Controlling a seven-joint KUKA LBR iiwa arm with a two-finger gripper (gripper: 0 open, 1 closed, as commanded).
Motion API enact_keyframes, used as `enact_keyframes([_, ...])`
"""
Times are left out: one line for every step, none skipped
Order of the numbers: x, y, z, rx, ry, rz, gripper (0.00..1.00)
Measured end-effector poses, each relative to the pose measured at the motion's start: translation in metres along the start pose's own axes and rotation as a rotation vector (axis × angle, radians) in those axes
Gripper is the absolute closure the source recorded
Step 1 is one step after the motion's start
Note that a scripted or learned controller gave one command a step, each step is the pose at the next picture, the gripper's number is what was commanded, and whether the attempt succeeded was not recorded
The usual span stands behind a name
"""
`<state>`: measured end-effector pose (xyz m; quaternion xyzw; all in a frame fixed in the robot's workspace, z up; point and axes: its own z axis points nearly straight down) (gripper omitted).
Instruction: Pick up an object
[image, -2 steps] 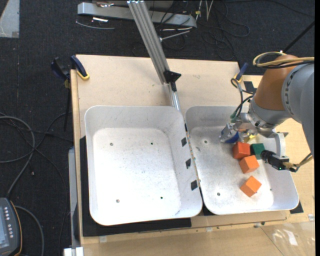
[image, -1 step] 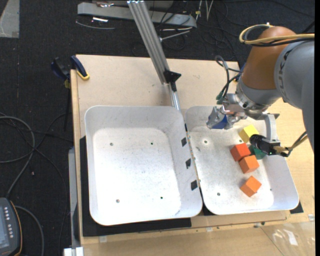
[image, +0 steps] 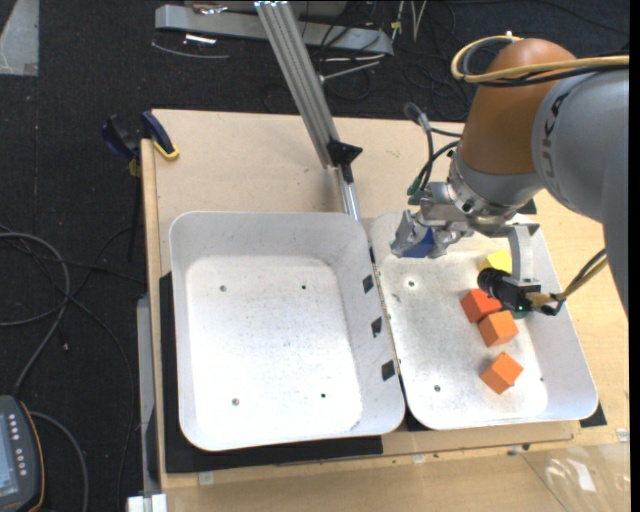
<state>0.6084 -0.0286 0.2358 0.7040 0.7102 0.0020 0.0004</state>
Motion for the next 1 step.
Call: enact_keyframes([0.0659,0.0251,0.0439,0.007,0.000,0.000,1.00])
